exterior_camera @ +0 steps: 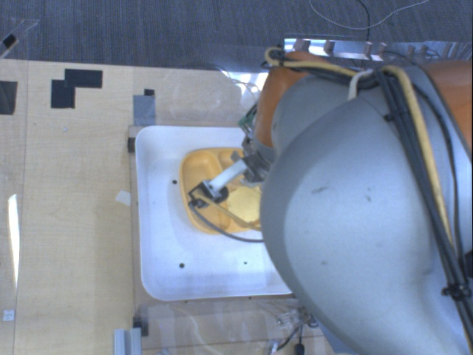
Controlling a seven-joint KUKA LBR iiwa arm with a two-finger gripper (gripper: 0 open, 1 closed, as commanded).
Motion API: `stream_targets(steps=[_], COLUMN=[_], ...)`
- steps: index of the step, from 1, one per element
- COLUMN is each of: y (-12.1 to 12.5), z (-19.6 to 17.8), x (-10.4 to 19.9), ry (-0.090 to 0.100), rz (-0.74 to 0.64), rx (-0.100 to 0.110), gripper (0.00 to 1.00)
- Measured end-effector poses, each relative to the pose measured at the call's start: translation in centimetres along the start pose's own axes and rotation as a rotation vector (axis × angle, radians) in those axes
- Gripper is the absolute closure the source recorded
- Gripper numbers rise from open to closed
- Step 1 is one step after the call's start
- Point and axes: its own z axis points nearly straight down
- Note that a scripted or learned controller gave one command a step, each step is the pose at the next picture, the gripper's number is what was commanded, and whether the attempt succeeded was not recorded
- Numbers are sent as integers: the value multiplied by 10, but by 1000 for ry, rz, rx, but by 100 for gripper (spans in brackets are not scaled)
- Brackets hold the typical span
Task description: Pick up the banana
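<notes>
The fingers are hidden beneath the wrist, so I cannot tell whether they are spread or closed. The gripper [251, 161] hangs low over the middle of the white bin [159, 220], at the right side of the yellow things lying there. The grey arm [369, 220] comes in from the right and covers the bin's right part and the bench beyond it. The arm's orange band [284, 98] shows above the gripper.

The banana [238, 204] appears as a pale yellow patch near the bin's centre, just below and beside the gripper. It lies on or against a deeper yellow, dish-like thing [196, 170] that spreads to its upper left. Blur makes the border between the two hard to fix, and I cannot tell whether the gripper touches either.

A few small dark dots [182, 266] mark the bin's floor. The bin sits on the pale wooden bench [66, 235]. A grey bracket [144, 109] stands at the bin's far left corner, and another [126, 339] stands near the front left one. Black blocky patches [74, 87] on the bench's far left part are plain shapes rather than letters. A small white tag [122, 197] lies on the bench just left of the bin. On the grey carpet [148, 13] beyond the bench, a thin cable [347, 2] makes a loop.
</notes>
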Motion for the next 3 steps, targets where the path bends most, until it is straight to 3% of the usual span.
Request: stream_targets(steps=[1, 2, 3], y=[-4, -21, -48], z=[-107, 15, -68], x=[86, 3, 21], ry=[6, 0, 7], rz=[-113, -262, 63], rx=[-3, 0, -2], gripper=[100, 100, 100])
